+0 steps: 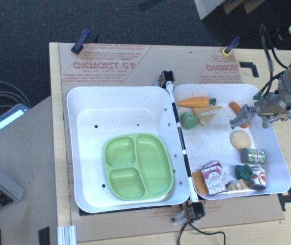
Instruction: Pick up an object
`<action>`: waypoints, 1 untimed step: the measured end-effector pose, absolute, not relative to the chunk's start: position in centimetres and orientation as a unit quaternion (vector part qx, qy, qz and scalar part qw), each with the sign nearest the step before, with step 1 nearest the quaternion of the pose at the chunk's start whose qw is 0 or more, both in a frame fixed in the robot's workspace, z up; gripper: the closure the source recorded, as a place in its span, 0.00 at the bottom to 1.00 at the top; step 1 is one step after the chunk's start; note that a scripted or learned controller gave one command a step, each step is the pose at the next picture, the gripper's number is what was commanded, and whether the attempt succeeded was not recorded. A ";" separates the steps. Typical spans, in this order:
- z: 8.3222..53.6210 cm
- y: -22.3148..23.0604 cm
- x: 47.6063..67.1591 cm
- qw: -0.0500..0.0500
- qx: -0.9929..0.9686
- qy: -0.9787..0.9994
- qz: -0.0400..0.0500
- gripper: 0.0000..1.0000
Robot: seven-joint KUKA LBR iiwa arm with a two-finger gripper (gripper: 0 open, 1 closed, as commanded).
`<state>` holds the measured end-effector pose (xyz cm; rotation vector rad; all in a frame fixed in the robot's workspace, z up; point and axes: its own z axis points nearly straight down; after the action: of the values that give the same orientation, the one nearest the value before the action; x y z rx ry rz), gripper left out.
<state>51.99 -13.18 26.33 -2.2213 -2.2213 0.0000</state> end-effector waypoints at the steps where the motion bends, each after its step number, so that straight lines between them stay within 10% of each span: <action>1: 16.3 -19.4 51.3 0.000 -0.708 -0.707 0.001 0.00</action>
<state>51.26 -19.43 16.34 -2.2223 -2.2193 0.0019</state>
